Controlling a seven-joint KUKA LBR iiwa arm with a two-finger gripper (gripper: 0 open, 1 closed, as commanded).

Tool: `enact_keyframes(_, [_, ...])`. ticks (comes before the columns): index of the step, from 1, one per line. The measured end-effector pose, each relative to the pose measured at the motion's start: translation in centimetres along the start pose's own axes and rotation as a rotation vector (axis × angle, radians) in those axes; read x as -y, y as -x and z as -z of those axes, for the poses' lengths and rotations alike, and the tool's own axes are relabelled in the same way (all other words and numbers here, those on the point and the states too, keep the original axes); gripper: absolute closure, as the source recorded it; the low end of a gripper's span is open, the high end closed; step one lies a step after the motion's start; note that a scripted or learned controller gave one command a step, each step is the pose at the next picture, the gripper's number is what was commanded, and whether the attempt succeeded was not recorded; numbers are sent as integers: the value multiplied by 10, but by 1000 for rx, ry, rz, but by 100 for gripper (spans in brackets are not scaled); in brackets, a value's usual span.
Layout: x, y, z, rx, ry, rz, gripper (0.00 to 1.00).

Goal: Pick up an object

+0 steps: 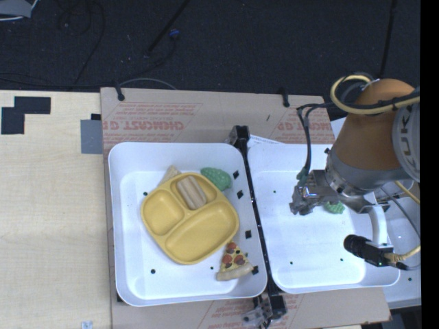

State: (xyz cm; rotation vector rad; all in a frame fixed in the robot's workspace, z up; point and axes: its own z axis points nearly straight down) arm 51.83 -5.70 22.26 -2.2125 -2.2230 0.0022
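Note:
My gripper (pixel 302 202) hangs low over the right bin (pixel 312 266), near its middle, under the orange-banded wrist. A small green object (pixel 335 208) lies in that bin just right of the gripper, partly hidden by the arm. In the left bin (pixel 127 252) a yellow divided plate (pixel 189 219) holds a tan hot-dog-like piece (pixel 191 191). A green leafy toy (pixel 217 177) sits at the plate's far edge. A pizza slice toy (pixel 234 262) lies at the plate's near right.
A black divider (pixel 248 204) runs between the two bins. Cardboard (pixel 178 115) lies beneath the bins. A black cable end (pixel 367 250) from the arm hangs over the right bin's near right corner.

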Motion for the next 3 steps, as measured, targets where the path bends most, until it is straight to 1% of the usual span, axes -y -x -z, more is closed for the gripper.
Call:
enact_keyframes(1, [13, -57, 6, 1, 0, 0, 100])
enact_keyframes(2, [17, -112, -6, 0, -2, 0, 100])
enact_keyframes(3, [22, -164, 6, 1, 1, 1, 100])
